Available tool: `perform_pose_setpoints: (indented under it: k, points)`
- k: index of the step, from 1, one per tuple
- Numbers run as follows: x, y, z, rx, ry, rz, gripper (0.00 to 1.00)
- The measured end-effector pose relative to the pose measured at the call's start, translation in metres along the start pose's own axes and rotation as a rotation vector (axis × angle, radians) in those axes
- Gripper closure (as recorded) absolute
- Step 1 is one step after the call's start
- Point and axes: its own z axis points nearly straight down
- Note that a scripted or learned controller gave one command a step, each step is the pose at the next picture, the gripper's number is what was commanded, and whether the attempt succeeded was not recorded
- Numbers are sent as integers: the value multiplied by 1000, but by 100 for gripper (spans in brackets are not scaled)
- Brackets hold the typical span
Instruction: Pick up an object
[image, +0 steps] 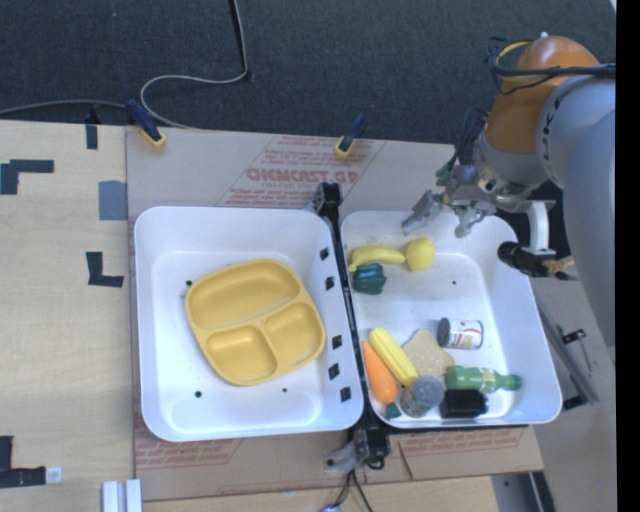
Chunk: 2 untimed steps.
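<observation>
My gripper hangs open above the far edge of the right bin, with nothing between its fingers. Just below it lie a yellow lemon, a banana and a green pepper. Nearer the front of the bin are a small can, a corn cob, an orange carrot, a grey ball, a green bottle and a black block.
The left bin holds a yellow divided plate. Black clips line the wall between the two bins. Yellow-and-blue clamps hold the cardboard under the bins at the far side.
</observation>
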Motion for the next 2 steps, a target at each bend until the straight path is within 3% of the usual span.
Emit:
perform_pose_setpoints:
  k: [1, 2]
  points:
    - [-11, 3, 79, -14, -5, 3, 0]
    - [-11, 1, 72, -8, -6, 1, 100]
